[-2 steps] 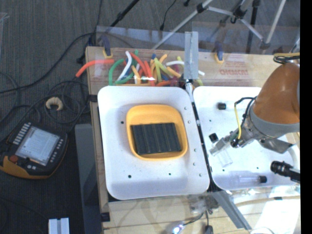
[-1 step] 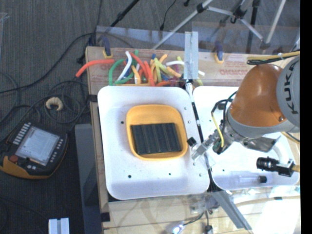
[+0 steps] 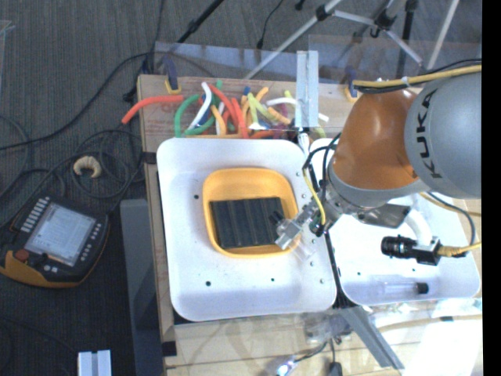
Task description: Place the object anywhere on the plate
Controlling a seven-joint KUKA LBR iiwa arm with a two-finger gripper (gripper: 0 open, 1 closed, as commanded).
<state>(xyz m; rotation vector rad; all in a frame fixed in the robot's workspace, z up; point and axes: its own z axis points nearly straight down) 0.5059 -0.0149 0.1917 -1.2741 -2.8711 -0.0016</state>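
gripper [image 3: 291, 232] at plate [image 3: 249, 182] rim, blk object [image 3: 247, 220] inside

A single fixed camera looks down at a slant on the tabletop [image 3: 235, 343] from above, set far enough back to take in both white bins and the dark floor around them. The left bin [image 3: 184, 288] sits near the middle of the frame. Right of the left bin, the right bin [image 3: 438, 288] runs toward the frame's edge, partly covered by the arm [image 3: 407, 143], which enters from that side. Beyond the left bin, at the top, stand tripod legs [image 3: 368, 14]; left of it, on the floor, lies a handheld pendant [image 3: 55, 241].
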